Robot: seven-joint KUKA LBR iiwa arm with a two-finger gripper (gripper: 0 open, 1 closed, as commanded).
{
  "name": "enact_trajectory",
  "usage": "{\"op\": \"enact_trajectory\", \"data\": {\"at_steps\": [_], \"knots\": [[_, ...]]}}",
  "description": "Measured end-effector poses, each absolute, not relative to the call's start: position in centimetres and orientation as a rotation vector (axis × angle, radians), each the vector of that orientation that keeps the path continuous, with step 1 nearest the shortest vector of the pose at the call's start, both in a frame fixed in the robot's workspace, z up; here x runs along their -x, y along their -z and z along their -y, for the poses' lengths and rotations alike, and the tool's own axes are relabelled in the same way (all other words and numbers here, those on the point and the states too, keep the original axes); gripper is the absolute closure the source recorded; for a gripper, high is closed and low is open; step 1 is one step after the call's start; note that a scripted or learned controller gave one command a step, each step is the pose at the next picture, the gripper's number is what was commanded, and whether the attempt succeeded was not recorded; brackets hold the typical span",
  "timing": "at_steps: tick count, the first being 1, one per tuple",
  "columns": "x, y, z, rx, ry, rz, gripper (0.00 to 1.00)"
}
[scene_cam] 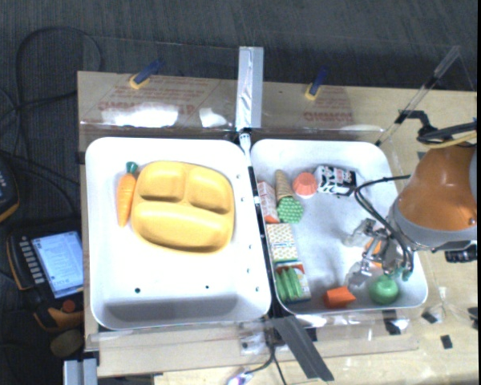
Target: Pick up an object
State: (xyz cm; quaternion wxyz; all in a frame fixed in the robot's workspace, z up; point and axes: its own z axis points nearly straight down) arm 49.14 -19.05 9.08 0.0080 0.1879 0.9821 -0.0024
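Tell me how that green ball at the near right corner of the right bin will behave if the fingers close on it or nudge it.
The green ball looks round and smooth, so it will likely roll if nudged and may squirt out of a pinch. It sits near the bin wall, which could stop it. The gripper is right beside it, the orange block nearby.

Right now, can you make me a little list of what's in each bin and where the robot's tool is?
left bin: yellow tray, toy carrot beside it
right bin: green ball, orange block, black-and-white toy, boxes along the left wall
tool: low in the right bin, just above the green ball
holding anything: cannot tell
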Motion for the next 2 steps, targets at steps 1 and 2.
{"op": "enact_trajectory", "data": {"at_steps": [1, 2], "knots": [[-48.92, -9.07, 22.11, -0.305, 0.0, -3.113, 0.0], [-49.01, -10.06, 22.05, -0.303, 0.001, -3.111, 1.0]]}}
